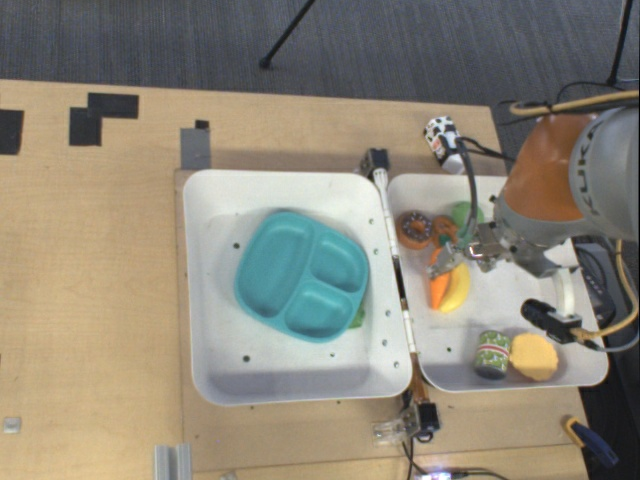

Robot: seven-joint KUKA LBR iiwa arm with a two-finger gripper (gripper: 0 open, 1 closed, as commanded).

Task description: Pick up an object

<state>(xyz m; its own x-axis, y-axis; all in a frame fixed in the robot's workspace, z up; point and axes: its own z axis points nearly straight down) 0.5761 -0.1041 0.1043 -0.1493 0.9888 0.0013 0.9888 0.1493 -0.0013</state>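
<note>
Far to the left of the end effector [452,258], the left bin [215,373] holds a tilted teal tray [300,276], well clear of the work. Just left of it runs the ridge [395,268] where the two bins meet. In the right bin [590,373], a donut [415,229] lies up and to the left. A carrot [440,289] and a banana [455,290] sit touching each other directly under the tips. A green piece [461,213] shows just above them. Whether the fingers are spread or closed I cannot tell, since the wrist hides them, and nothing is seen held.

The likely target is the carrot or the banana. Because they touch, closing could catch both, or wedge one out sideways toward the ridge. The ridge is near, so a leftward drift risks striking it.

Below and to the right, a can [492,355] and a yellow block [535,357] sit against the near wall. Bare floor between them and the carrot gives the most open room.
</note>
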